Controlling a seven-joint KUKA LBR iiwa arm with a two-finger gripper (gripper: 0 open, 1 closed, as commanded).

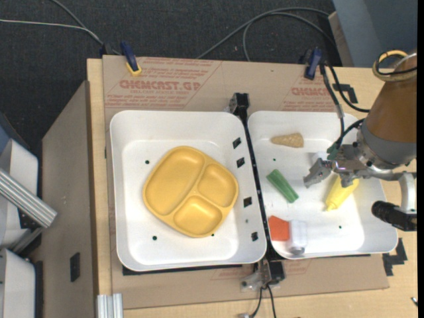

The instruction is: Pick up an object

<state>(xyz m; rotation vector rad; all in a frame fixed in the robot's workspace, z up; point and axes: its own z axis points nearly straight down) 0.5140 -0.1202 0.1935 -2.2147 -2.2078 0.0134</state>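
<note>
Pick not yet made: gripper (329, 170) spread wide and holding nothing, low over right bin (371, 244).
Nearest candidate, yellow object (339, 195), lies just beside the fingertips, ungrasped; green block (282, 185), tan piece (287, 140) and orange-and-clear item (286, 230) lie apart from it, none blocking. Left bin (126, 197) holds yellow divided plate (191, 191).

Bench (165, 78) w/ brown board top carries 2 white bins: left (126, 197), right (371, 234).
</note>
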